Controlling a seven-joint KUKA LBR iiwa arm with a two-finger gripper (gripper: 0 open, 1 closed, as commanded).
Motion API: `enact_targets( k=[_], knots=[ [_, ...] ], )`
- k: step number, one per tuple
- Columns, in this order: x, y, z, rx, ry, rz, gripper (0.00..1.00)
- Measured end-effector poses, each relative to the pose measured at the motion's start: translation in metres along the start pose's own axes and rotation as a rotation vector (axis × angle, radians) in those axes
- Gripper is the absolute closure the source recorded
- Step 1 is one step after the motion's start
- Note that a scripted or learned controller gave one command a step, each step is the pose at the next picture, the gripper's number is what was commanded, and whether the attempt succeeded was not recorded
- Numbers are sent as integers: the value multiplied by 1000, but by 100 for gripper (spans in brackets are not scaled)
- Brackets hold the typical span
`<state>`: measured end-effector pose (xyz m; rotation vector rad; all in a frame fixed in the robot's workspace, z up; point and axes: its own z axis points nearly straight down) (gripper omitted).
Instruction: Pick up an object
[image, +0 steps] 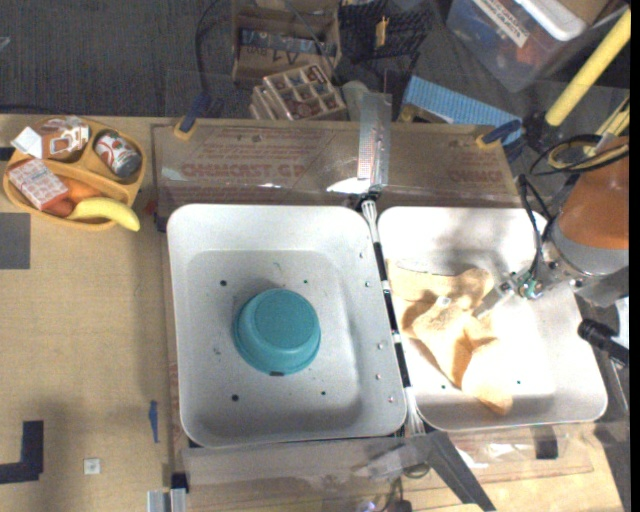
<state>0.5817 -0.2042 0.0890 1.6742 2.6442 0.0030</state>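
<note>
Right bin: crumpled tan cloth lies left of centre; the tool sits low just beside the cloth's upper right edge, and whether it is released or clenched I cannot tell. Judged an approach step, nothing lifted yet. Next move calls for settling onto a cloth fold; left bin holds an upturned teal bowl, well apart.

Glare washes out the right bin; arm blurred.
</note>
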Motion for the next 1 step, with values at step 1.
enact_targets(
  k=[1],
  knots=[
    [0, 0, 0, 0, 0, 0, 0]
  ],
)
